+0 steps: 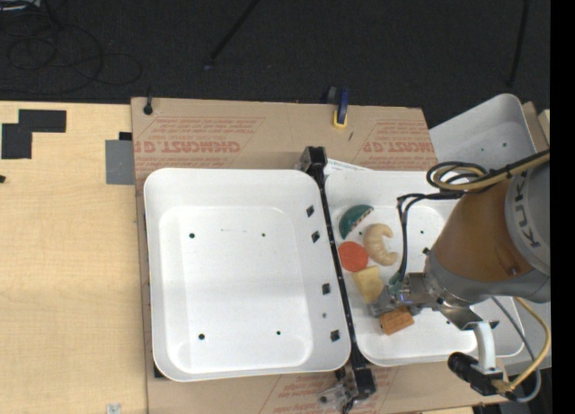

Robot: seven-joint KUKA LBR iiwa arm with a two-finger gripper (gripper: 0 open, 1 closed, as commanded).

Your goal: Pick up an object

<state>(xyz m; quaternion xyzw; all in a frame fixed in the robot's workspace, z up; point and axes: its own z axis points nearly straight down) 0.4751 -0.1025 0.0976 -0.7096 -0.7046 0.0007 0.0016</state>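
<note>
The right bin [422,189] holds several small items along its left side: a green wedge [353,217], a cream croissant shape [381,243], a red-orange round piece [353,256], a pale yellow block [368,284] and an orange-brown block [396,321]. My gripper [398,298] reaches in from the right, low in the right bin, between the yellow block and the orange-brown block. The orange-brown block lies just below the gripper's tip. The arm's orange band [481,242] hides the bin's right half.
The left bin [171,224] sits beside the right one, divided from it by a black clamp strip [328,259]. Both rest on a cardboard sheet [269,134]. A blue and yellow clamp [340,107] stands at the back edge. Cables loop around the arm.
</note>
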